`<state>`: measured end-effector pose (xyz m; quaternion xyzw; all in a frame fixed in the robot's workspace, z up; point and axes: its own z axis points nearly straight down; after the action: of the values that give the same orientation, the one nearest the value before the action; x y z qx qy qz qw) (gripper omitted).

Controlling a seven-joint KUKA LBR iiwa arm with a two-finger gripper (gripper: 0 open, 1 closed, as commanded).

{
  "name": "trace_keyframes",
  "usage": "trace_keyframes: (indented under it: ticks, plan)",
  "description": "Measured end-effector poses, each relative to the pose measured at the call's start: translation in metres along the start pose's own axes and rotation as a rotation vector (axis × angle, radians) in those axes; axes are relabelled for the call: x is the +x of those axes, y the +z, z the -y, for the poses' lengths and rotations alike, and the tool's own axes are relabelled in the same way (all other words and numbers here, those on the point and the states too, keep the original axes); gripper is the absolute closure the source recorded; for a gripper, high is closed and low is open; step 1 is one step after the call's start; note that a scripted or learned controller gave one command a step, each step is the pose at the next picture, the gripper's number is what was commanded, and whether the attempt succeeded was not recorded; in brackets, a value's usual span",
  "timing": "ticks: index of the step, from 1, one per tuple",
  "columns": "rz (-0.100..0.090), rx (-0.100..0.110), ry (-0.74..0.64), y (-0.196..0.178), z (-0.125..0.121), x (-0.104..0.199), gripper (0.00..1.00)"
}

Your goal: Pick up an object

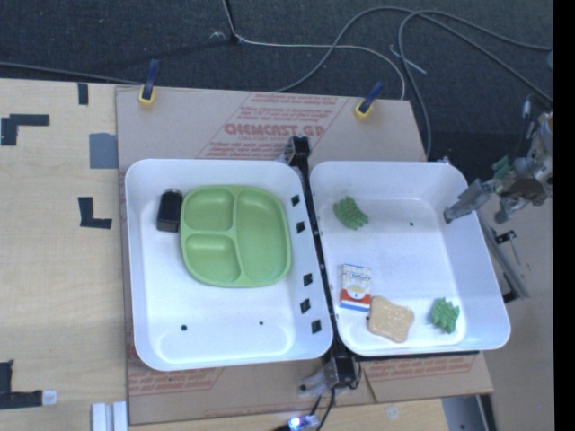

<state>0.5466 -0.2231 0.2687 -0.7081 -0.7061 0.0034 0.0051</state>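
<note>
Worktop (54, 268) of pale wood spreads under everything, with a brown cardboard sheet (269, 124) laid on it and held by two yellow-and-blue clamps (148, 88) at its far edge. On the cardboard sit two shallow white bins side by side, touching along a black clipped seam. Left bin (157, 330) holds a green divided plate (236, 236) with three compartments, lying flat in its far half, and a small black block (169, 211) just beside the plate's left rim. Right bin (422, 241) holds four loose things: a tan toast-shaped piece (390, 319) near the front wall, a small white carton with red and blue print (357, 286) touching the toast's far-left corner, a green knobbly toy (350, 212) toward the far left, and a smaller green toy (444, 314) by the front right corner. Robot's hand (485, 200) hangs over the right bin's right rim, well apart from all four objects; its fingers look spread, with nothing between them.
</note>
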Motion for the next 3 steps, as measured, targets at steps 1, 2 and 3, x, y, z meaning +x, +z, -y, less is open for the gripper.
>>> trace_keyframes:
  ticks: [1, 2, 3]
  plan:
    - [0.003, -0.011, -0.004, -0.007, -0.002, 0.001, 0.0]
    - [0.002, -0.007, -0.004, 0.055, 0.0, 0.007, 0.0]
    - [0.002, -0.006, -0.005, 0.115, -0.008, 0.014, 0.0]
